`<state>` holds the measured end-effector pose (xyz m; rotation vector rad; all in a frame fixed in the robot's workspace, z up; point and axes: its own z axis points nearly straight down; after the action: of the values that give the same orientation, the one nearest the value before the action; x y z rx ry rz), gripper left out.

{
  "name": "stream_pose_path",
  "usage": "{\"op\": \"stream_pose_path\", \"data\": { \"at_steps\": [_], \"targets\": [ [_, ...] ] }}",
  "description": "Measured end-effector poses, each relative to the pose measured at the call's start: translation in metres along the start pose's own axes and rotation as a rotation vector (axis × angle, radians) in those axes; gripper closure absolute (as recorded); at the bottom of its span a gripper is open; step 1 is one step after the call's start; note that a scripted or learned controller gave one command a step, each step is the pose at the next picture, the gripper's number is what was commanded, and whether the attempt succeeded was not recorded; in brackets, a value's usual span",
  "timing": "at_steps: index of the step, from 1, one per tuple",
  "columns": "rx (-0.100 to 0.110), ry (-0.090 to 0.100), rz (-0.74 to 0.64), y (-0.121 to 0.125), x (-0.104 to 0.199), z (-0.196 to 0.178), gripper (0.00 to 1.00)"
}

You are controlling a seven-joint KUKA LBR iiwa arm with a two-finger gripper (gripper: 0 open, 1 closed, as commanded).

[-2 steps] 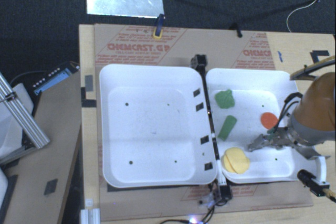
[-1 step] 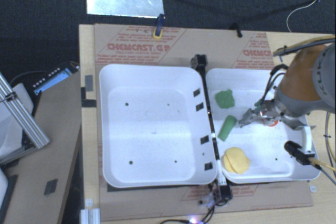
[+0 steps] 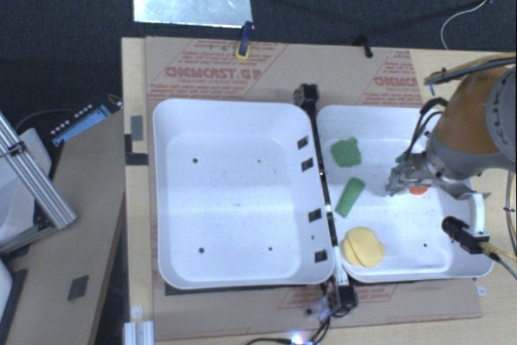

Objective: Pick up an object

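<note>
Nearest the camera lies the yellow piece [image 3: 363, 247], a smooth, rounded, slightly domed lump with a seam across it. It sits low in the right bin [image 3: 404, 250], close to the front wall, below the gripper [image 3: 397, 183] and to its view-left, well apart from it.

Far off to the gripper's view-left is the left bin [image 3: 234, 202], a shallow white plastic tray with rounded corners, a matte, faintly speckled floor and 4 small dark holes. Both bins rest on a brown printed cardboard sheet [image 3: 210, 70]. Between the 2 bins, still view-left of the gripper, the rims meet, and 4 small black clips [image 3: 307, 165] stand along that joint in a row.

Inside the right bin, 2 green things lie on the gripper's view-left. The green lump [image 3: 346, 152] is rough, with a crinkled outline, and is near the gripper, above it in the view. The green block [image 3: 350, 196] is smooth and elongated, lies tilted on the floor, and is near the gripper at about its height, apart from it.

The gripper is grey metal and hangs low over the right bin's floor, under the arm [image 3: 477, 125] with its orange band. I cannot tell whether it is open or closed.

The red piece [image 3: 418, 190], small and glossy red-orange, lies just beside the gripper on its view-right. The gripper partly hides it, so I cannot tell its shape or whether the 2 touch.
</note>
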<state>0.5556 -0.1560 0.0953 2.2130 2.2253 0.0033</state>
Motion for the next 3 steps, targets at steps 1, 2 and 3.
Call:
{"op": "stream_pose_path", "data": {
  "at_steps": [1, 2, 3],
  "targets": [
    [-0.013, -0.006, 0.005, -0.012, -0.035, -0.191, 1.0],
    [-0.014, -0.004, -0.003, 0.001, -0.007, -0.316, 1.0],
    [-0.001, 0.0, 0.0, -0.004, 0.012, -0.338, 1.0]
  ]
}}
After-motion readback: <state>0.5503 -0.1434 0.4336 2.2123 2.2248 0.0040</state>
